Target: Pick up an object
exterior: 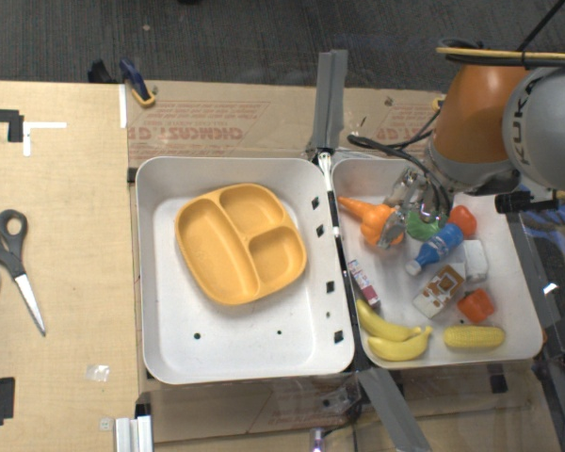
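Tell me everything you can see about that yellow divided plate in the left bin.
The divided plate is a yellow-orange tray, apparently plastic, with rounded corners and raised ridges splitting it into three compartments: one long section along its left side and two smaller ones on the right. All three look bare. It lies flat and right side up, turned at a slant, on the floor of the left bin, toward the upper middle. Nothing else touches it.
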Motion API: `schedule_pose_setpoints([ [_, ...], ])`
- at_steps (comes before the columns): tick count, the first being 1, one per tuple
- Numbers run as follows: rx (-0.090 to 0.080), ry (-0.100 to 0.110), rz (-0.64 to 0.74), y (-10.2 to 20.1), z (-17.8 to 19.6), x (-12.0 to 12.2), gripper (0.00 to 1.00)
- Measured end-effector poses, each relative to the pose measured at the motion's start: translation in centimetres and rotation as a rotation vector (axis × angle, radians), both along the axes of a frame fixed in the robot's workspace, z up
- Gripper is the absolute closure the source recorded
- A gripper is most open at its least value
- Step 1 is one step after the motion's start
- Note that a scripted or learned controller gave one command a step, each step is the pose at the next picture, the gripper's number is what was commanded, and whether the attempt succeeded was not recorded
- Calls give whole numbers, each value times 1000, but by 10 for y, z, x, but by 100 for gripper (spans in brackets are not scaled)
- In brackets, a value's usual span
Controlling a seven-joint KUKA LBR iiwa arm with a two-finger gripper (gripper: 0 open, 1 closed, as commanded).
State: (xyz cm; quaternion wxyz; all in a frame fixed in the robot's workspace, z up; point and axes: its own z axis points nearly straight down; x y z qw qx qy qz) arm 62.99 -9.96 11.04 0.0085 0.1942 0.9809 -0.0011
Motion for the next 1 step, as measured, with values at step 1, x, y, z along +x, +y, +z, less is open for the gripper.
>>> schedule_pose_setpoints([
  [1, 2, 14, -212, -2, -7, 20, 100],
])
